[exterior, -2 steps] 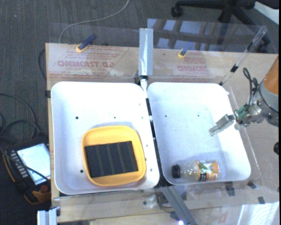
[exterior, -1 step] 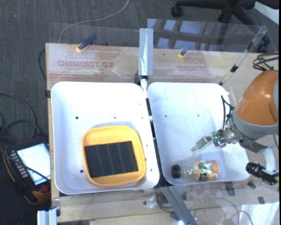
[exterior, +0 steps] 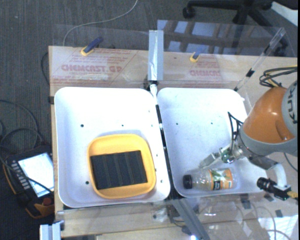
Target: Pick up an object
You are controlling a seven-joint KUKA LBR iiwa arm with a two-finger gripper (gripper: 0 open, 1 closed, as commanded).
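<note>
lying on its side at the near edge of the right bin (exterior: 200,109): a clear plastic bottle (exterior: 210,179) with a dark cap pointing left. just above it, the jaws (exterior: 224,155), low over the bin floor, close to the bottle but apart from it; open or closed, cannot tell. in the left bin (exterior: 80,109), a yellow tray (exterior: 122,166) with a dark ribbed inset

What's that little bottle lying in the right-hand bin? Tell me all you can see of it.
The small clear plastic bottle lies on its side near the front edge of the right white bin. Its black cap points left toward the bin divider. A green and orange label wraps its middle. It looks nearly empty. The gripper hangs just above it; contact is unclear.
</note>
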